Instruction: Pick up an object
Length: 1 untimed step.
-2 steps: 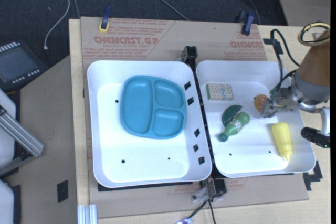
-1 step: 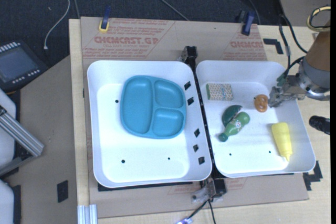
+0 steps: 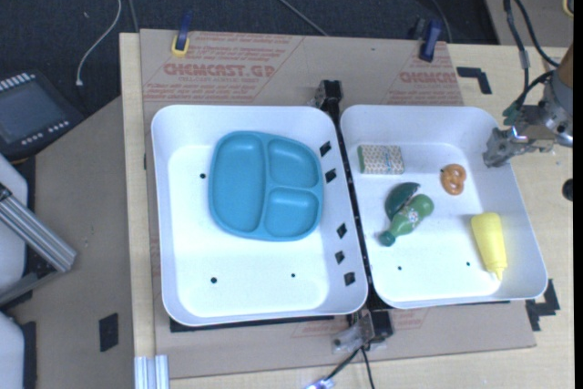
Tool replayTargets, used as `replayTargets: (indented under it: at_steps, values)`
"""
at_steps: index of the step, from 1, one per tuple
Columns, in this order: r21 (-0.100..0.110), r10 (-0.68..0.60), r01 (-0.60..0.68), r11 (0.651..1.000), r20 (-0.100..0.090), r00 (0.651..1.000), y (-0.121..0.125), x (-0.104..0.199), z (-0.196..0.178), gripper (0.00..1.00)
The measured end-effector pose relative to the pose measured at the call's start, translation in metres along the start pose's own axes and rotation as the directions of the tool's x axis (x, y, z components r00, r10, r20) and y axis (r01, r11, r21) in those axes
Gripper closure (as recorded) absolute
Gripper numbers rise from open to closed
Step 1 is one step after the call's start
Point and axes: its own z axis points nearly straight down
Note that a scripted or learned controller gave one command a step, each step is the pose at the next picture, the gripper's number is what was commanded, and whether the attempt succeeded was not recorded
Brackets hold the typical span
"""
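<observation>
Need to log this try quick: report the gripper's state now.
Gripper: cannot be told; it sits at the right white bin's right rim, apart from the yellow plastic bottle, with nothing visibly between its tips.

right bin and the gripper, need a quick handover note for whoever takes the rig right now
Gripper: at the right bin's far right rim, above the wall, nothing between its fingers; open or shut is hard to tell.
Right bin holds four things: a small patterned sponge-like block near the top left, an orange pretzel-shaped toy closest to the gripper, a green bottle-shaped toy in the middle, a yellow mustard bottle at lower right.
Left bin: a blue divided plate.
Done: nothing picked yet.
Left: descend on one object, grasp, lift.
</observation>
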Motion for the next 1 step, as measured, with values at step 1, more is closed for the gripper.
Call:
replayTargets:
  at_steps: [1]
  values:
    - [0.001,0.000,0.000,1.000,0.000,1.000,0.0019,-0.0004,-0.0506,1.00]
